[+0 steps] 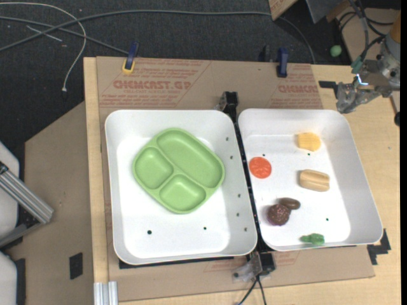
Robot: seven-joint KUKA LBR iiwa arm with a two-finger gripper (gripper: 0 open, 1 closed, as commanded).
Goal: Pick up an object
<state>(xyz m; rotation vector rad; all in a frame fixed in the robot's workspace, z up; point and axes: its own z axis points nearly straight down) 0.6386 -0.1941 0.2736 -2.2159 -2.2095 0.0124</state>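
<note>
Behind both bins, cardboard [210,84] printed "CHEMCAST GP", twice

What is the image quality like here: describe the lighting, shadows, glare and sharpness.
Camera view: lighting is even and soft; the right bin looks bright white yet its items stay readable; shadows are faint, a slight one beside the tan block. The green tray shows mild sheen, no harsh glare. Bench items are fairly sharp; the gripper at the upper right is softer and cluttered, its detail hard to read.

Dark carpet floor [191,18], loose cables [57,24]
</note>
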